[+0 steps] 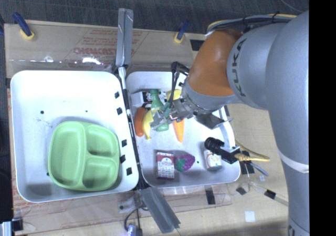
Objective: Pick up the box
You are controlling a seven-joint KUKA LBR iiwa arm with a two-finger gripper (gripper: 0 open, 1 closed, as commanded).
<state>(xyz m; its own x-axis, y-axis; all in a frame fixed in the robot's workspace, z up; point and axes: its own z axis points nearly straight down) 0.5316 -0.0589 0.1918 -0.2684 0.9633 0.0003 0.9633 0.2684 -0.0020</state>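
Note:
The box [165, 165] is small, dark red with a white label, and lies flat near the front edge of the right bin [227, 177]. My gripper [164, 116] hangs over the back left part of that bin, well behind the box and apart from it. It sits low among a cluster of toy food: a yellow piece [148, 119], an orange piece [138, 124] and a carrot-like piece [179, 130]. The grey and orange wrist covers much of the bin's back right.
A purple and green item [184, 162] touches the box's right side, and a small can [212, 162] stands further right. A green bottle [154, 98] lies at the back. The left bin [31, 88] holds a green divided plate [84, 155].

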